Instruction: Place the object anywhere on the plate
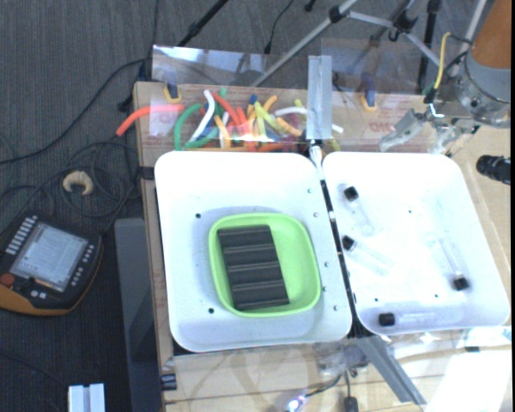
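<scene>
Green plate (305, 260) sitting in left bin (176, 230), w/ dark ribbed block (253, 267) lying flat on it, roughly centred. Right bin (481, 230) holding a few clear items w/ black caps, scattered apart. Gripper (419, 127) hovering above the back edge of right bin, top right of view, w/ nothing between fingers. Can't tell if claw is apart or together, too blurred. Coloured tubes (232, 118) piling behind left bin. Pendant (43, 260) lying on floor, left of bench.
</scene>
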`<state>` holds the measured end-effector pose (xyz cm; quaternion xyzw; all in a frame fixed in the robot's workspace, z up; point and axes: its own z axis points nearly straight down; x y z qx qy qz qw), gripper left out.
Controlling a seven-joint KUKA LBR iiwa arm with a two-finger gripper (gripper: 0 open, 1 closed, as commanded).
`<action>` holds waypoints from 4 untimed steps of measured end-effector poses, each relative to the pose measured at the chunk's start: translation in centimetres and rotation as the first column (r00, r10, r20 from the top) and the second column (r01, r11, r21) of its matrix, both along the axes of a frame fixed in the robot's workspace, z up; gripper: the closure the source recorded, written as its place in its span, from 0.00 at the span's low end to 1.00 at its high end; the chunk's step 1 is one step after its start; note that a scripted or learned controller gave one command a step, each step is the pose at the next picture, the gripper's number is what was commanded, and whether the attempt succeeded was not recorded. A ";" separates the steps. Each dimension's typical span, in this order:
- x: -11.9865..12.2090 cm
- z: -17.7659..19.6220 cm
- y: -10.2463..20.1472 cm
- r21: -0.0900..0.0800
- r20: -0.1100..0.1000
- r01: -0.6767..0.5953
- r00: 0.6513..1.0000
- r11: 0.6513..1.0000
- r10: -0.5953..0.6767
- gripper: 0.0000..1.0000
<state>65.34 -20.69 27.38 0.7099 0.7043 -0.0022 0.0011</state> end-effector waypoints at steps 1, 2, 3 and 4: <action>1.5 -0.7 0.6 0.000 0.002 0.014 1.000 1.000 -0.014 0.00; 1.6 -0.7 3.4 0.003 0.001 0.066 0.998 0.998 -0.066 0.00; 1.5 -1.4 6.8 0.004 0.000 0.099 0.995 0.995 -0.099 0.00; 1.5 0.1 10.6 0.004 0.001 0.121 0.993 0.993 -0.121 0.00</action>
